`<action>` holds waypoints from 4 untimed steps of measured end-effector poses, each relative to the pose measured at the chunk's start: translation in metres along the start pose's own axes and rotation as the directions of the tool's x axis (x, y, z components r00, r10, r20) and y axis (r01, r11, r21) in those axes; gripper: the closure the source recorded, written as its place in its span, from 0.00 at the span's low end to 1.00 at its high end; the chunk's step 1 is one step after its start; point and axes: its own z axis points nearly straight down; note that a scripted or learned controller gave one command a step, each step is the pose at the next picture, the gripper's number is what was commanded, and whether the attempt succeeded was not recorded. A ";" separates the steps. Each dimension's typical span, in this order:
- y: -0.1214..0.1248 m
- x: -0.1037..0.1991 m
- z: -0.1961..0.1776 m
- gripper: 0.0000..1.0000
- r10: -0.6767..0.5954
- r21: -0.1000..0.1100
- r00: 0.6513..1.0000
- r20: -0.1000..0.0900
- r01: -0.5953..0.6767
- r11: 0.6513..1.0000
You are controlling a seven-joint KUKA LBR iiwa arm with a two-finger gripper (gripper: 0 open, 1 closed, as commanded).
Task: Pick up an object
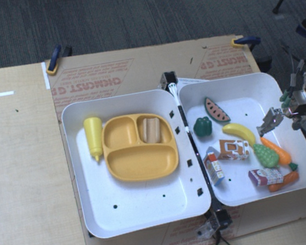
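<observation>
A: Where's the gripper (270, 121) w/ respect to the bins?

B: It is seen at the right edge of the right bin (234, 85), above the carrot (276, 149). Nothing is seen between the fingers. Whether they are spread or pressed together can't be told; too small and blurred.

A: How should the pick be done, then?

B: A judgement only: one target should be chosen before descent. The banana (239, 132) and carrot lie nearest, just left of and below the tool. The carrot is crowded by the green bumpy veg (266, 155), which touches it, so the banana would prob. be grasped more cleanly, across its narrow width. The descent should be kept off the bin wall.

A: What else is held in that bin?

B: A watermelon slice (216, 109) toward the far side, a green pepper (202, 127) by the left wall, an orange carton (233, 149) in the middle, a small bottle (213, 167) lying left of it, and a red-and-white packet (266, 176) at the near right, w/ another orange piece (285, 181) touching it.

A: And the left bin (98, 209)?

B: A yellow divided plate (140, 147) is set in it, w/ a tan block (152, 129) in the far-right compartment. A yellow bottle (93, 136) lies just left of the plate.
</observation>
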 end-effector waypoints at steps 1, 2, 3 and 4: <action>-0.005 -0.035 0.091 0.00 -0.091 0.000 0.996 -0.001 0.091 0.996; -0.005 -0.079 0.177 0.00 -0.415 0.000 0.910 -0.005 0.415 0.910; -0.005 -0.010 0.176 0.00 -0.520 0.000 0.854 -0.001 0.520 0.854; -0.005 0.037 0.174 0.00 -0.964 -0.001 0.266 0.000 0.964 0.266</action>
